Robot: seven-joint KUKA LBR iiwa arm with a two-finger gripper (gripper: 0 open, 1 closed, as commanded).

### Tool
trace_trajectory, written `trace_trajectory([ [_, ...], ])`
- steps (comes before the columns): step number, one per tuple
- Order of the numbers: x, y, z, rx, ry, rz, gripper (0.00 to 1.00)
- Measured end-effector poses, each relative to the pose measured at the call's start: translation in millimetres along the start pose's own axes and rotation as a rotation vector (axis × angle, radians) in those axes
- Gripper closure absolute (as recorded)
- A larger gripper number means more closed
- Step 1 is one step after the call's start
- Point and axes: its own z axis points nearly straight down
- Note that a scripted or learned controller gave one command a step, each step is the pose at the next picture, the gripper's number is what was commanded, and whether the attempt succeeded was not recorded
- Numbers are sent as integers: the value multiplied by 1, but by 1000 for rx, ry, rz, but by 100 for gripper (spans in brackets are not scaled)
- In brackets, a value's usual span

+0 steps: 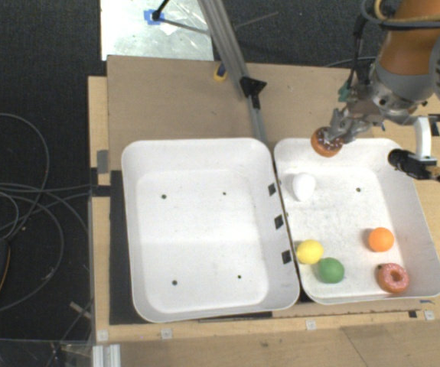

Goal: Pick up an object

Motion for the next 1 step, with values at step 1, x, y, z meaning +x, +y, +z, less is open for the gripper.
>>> trace_trajectory([
  [1, 64, 1, 0, -1, 1, -2, 100],
])
